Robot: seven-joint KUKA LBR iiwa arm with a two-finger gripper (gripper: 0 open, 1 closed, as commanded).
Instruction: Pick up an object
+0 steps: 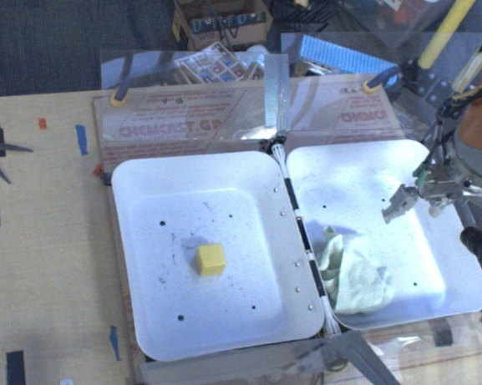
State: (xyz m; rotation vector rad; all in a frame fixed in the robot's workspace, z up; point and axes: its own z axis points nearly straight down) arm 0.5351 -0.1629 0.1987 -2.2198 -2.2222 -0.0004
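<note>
A small yellow cube (pixel 211 259) lies near the middle of the left bin (pixel 141 196). A crumpled pale cloth (pixel 355 278) sits at the front left of the right bin (pixel 348 165). My gripper (pixel 414 207) hangs over the right side of the right bin, up and to the right of the cloth and apart from it. Its fingers stand open with nothing between them. The arm's orange band (pixel 479 129) shows at the right edge.
A metal divider (pixel 298 224) separates the two bins. Clear plastic sheets with red lettering (pixel 184 117) lie behind them. A yellow pole (pixel 452 14) and boxes crowd the back right. Bare wooden bench (pixel 44 246) stretches to the left.
</note>
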